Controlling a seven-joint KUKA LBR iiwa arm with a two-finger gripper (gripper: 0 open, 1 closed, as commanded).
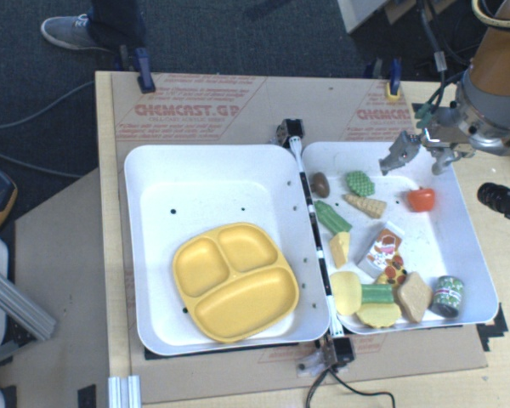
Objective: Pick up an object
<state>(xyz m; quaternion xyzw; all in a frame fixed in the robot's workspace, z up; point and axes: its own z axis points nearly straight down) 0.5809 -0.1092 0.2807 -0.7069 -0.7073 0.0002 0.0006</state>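
Observation:
My gripper hangs over the back of the right bin, its two grey fingers spread apart and open with nothing between them. A red tomato lies just below it on the bin floor. Further left lie a green ridged piece, a tan waffle cone, a brown oval and a green pod. Toward the front sit a small printed packet, a yellow wedge, a pale yellow fruit, a bread slice and a dark can.
The left bin holds a yellow divided plate. A rail with a black clip runs between the bins. Blue clamps grip the cardboard at the back edge.

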